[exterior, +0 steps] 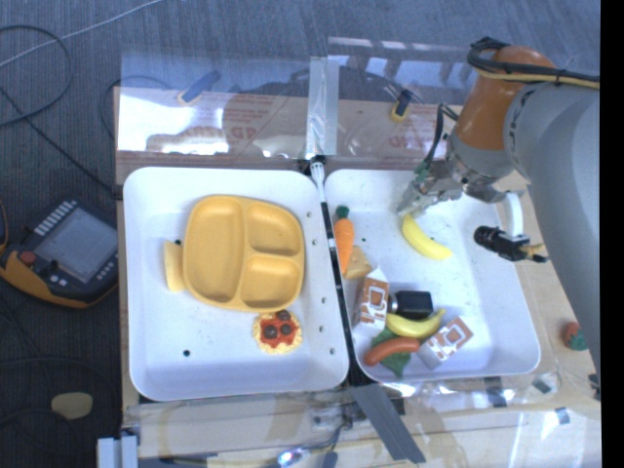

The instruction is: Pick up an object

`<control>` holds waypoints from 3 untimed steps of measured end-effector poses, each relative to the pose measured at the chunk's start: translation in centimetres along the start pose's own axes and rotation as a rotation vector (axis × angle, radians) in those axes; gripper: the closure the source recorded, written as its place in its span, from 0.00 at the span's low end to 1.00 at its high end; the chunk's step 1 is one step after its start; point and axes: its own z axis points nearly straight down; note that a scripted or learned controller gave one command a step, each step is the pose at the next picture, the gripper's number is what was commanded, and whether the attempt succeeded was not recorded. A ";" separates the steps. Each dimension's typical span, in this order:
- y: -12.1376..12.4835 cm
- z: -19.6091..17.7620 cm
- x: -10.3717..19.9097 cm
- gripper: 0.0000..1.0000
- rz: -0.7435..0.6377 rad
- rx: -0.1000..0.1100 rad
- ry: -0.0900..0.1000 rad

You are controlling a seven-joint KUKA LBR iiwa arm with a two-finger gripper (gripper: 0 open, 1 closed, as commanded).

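Note:
My gripper point(421, 201) hangs low over the back of the right bin point(507, 359), its fingers open with nothing between them. A small yellow banana point(426, 238) lies just in front of it, apart from the fingertips. Further left in the same bin an orange carrot point(343, 242) lies along the wall. At the bin's front sits a pile: a small carton point(371, 301), a black block point(413, 303), a second banana point(415, 326), a red sausage point(391, 348) and another carton point(448, 337).
The left bin point(146, 359) holds a yellow divided plate point(244, 252), a pale yellow piece point(174, 266) at its left side and a small round pizza toy point(277, 331). A tan wedge point(358, 262) lies by the carrot. The divider point(333, 261) between the bins runs just left of the carrot.

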 end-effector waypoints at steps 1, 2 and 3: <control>0.3 -10.0 3.8 1.00 0.046 0.010 0.008; 0.4 -10.9 3.9 1.00 0.044 0.011 0.007; 0.4 -10.9 3.9 0.00 0.044 0.011 0.007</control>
